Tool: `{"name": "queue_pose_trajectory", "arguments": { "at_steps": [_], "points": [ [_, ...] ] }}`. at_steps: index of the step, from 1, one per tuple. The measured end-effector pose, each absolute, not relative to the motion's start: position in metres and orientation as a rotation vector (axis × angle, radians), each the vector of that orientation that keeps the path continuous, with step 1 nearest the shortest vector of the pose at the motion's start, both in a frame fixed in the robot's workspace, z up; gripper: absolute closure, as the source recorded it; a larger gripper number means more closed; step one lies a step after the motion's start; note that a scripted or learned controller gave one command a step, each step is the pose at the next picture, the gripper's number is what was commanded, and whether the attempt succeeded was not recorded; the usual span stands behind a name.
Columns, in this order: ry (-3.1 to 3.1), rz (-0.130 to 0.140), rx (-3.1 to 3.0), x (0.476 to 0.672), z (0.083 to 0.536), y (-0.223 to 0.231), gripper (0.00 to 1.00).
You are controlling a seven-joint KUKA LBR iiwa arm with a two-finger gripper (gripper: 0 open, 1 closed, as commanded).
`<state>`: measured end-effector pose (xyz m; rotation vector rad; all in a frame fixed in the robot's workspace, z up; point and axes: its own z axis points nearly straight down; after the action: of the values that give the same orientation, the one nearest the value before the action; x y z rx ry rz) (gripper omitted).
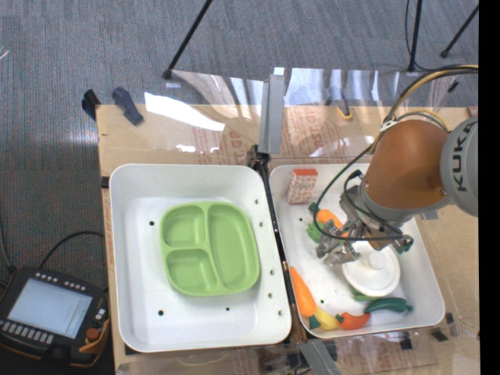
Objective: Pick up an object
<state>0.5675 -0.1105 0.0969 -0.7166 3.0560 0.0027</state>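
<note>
Small orange plastic carrot lies in right white bin, just beside gripper | fingers spread open, gripping nothing | white round dish under gripper | green divided plate in left white bin

Light green divided plate in white left bin; orange carrot, white dish, red pepper, dark green pepper, tan-and-red carton.

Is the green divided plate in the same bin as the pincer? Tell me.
No. The green divided plate lies in the left bin, while the pincer is over the right bin.
</note>
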Motion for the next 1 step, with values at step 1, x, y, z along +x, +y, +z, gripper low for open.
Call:
{"name": "queue_pose_trajectory", "arguments": {
  "at_steps": [1],
  "points": [
    [3.057,0.004,-0.717,0.5672,0.0963,-0.1103,0.0]
  ]
}}
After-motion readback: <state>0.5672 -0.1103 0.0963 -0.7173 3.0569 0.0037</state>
